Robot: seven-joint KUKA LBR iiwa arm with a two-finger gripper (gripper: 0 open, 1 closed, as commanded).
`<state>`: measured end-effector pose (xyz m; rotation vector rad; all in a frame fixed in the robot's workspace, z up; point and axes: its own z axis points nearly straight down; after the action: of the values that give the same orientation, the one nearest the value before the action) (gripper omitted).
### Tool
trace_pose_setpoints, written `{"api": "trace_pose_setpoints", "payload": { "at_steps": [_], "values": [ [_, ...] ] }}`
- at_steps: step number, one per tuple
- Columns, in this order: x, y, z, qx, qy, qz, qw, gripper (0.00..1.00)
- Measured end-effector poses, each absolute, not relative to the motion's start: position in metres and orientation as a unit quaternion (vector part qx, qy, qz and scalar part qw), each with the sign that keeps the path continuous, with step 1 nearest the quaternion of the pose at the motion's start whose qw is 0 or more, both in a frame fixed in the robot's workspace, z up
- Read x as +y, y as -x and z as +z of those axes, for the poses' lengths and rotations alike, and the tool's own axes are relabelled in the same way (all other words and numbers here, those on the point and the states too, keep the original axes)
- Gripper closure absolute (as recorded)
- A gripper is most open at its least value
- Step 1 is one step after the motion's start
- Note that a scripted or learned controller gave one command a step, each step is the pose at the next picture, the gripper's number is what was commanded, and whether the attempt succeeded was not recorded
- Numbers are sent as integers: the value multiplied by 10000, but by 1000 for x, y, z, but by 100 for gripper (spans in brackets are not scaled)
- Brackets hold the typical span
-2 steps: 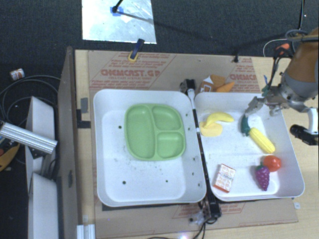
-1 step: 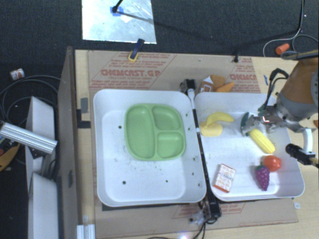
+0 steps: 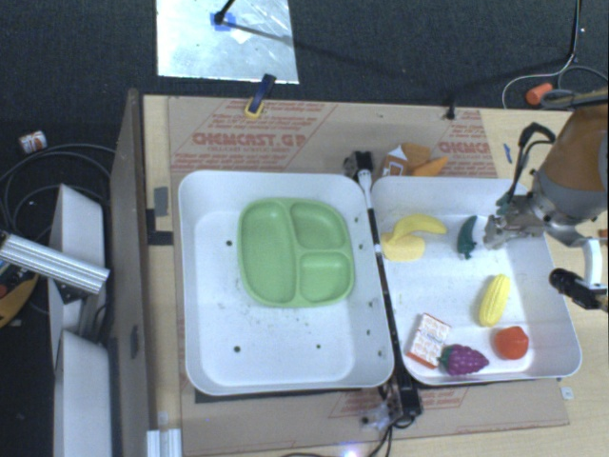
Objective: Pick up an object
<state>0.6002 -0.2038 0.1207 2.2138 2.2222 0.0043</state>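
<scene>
Two white bins are sitting side by side: the left bin (image 3: 214, 350) is carrying one green divided plate (image 3: 294, 252). The right bin (image 3: 552, 284) is holding one banana (image 3: 411, 234), one corn cob (image 3: 494, 299) lying roughly upright in view, one tomato (image 3: 512, 343), one grape bunch (image 3: 462, 359), one small carton (image 3: 429, 338). The gripper (image 3: 478, 233) is pinching a dark green object (image 3: 466, 237) near the bin's top.
</scene>
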Motion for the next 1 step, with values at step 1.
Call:
{"api": "trace_pose_setpoints", "payload": {
  "at_steps": [1],
  "values": [
    [-204, -600, 120, 7085, -7058, 13, 22, 0]
  ]
}}
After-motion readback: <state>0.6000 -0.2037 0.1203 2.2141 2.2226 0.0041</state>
